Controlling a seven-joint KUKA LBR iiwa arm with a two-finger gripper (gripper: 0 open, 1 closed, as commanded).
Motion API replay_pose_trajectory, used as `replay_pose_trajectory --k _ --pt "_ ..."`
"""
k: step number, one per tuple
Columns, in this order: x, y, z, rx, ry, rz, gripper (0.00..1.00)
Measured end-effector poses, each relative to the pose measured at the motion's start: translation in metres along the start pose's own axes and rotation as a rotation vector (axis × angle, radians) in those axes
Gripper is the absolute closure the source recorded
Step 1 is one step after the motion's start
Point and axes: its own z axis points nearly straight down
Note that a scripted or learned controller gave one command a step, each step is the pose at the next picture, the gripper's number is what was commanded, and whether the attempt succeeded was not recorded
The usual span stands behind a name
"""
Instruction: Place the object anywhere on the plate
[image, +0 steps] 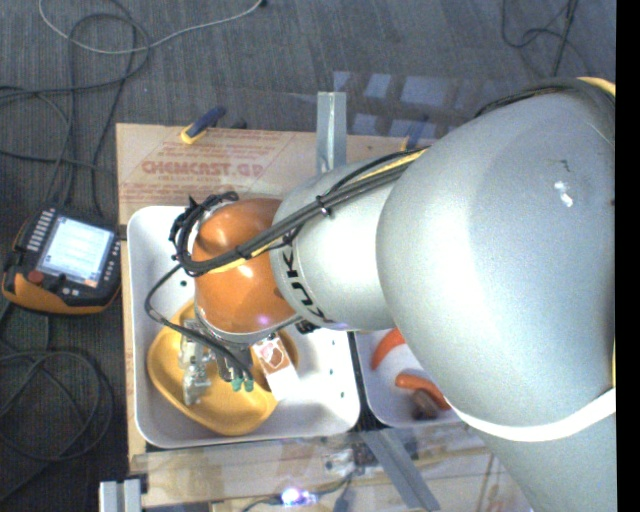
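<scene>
The plate (215, 405) is yellow and lies in the near part of the left bin (150, 300), close to that bin's front wall. The arm (420, 260) covers much of the plate's far side, so only its near and left parts show. Which object the task means cannot be told with certainty: a small brown and white box-like item (275, 365) sits at the plate's right edge, just under the wrist, touching or overlapping the rim; whether it rests on the plate or on the bin floor beside it is unclear.

The gripper (205, 375) hangs directly over the plate, pointing down from the orange band (235, 275) of the wrist. Its metal parts and a few green-tipped pieces are seen against the yellow surface, very near or touching it. How far apart the fingers stand cannot be told from this angle, and nothing is visible between them.

Black cables (200, 225) loop around the orange band and run back along the grey arm, which fills the right side of the view.

In the right bin (375, 395), partly hidden under the arm, lie an orange and white object (390, 350) and an orange-red piece with a brown end (420, 390).

Beyond the table (200, 160), on the floor to the left, rests a handheld control pendant (65, 260) with a lit screen.
</scene>
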Motion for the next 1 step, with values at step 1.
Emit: replay_pose_trajectory --k 1 --pt "-0.0002 -0.0002 -0.0069 -0.002 0.004 0.003 1.0"
